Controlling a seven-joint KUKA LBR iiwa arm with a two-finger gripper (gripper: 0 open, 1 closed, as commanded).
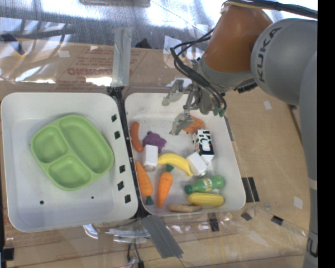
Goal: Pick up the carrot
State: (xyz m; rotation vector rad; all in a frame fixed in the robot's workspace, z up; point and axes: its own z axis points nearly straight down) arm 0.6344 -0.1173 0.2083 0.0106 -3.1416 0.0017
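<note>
The grey two-finger gripper [183,123] hangs at the right white bin's [232,166] twelve o'clock, jaws spread with nothing between them. The orange plastic carrot with green top [164,187] lies down at six o'clock, just beside the yellow banana [176,162].

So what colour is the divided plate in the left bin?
Light green; the divided plate shows clearly in the camera view, lying in the left bin.
</note>
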